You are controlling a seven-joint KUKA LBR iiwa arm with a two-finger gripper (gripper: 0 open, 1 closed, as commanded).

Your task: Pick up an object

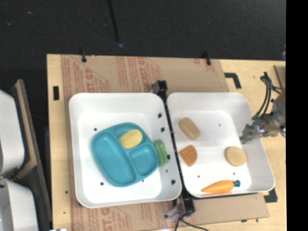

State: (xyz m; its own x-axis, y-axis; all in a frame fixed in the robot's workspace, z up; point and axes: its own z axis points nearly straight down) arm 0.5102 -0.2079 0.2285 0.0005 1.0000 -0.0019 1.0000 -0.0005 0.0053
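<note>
Gripper (250,131) sits at the right rim of the right bin (211,100), low over the wall, nothing between the jaws; can't tell their spread at this resolution. Nearest candidate: round tan biscuit (236,156), just beside it. Also in that bin: bread roll (189,128), waffle piece (188,155), carrot (220,186) along the near wall. Left bin (86,105) holds the blue tray (115,162). Pick not yet begun, I'd judge.

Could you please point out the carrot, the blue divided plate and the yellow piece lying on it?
carrot (219,187): camera view, middle of its orange body.
blue divided plate (111,159): camera view, floor of its large compartment.
yellow piece (131,138): camera view, centre of its top surface.
</note>
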